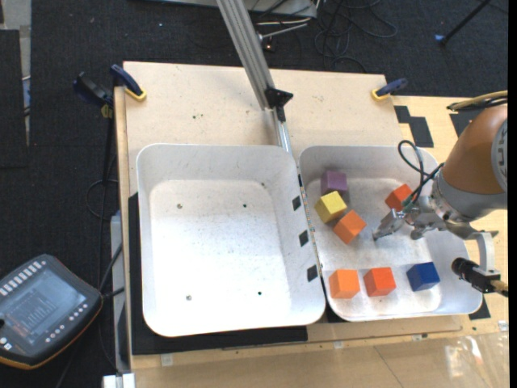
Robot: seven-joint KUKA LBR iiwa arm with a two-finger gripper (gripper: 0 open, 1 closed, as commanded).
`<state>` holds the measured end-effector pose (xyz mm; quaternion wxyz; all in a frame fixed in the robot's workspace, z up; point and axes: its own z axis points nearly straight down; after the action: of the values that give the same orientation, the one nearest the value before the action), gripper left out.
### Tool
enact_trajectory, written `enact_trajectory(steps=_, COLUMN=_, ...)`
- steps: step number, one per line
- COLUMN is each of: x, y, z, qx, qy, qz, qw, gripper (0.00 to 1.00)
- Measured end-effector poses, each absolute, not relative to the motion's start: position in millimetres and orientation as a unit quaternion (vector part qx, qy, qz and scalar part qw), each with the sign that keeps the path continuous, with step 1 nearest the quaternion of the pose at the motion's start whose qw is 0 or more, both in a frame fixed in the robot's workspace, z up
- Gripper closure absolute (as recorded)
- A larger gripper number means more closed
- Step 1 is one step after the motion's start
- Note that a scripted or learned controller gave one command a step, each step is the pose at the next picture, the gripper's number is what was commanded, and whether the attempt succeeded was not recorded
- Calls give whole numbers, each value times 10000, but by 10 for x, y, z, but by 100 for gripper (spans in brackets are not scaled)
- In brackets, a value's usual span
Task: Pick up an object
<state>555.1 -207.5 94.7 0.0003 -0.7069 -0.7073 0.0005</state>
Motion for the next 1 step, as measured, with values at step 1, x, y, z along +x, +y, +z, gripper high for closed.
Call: enact_trajectory(steps=1, x=5557, y=-2079, z=1056, qx=-7070, qy=-7072, qz=-3, qw=-12, gripper=100)
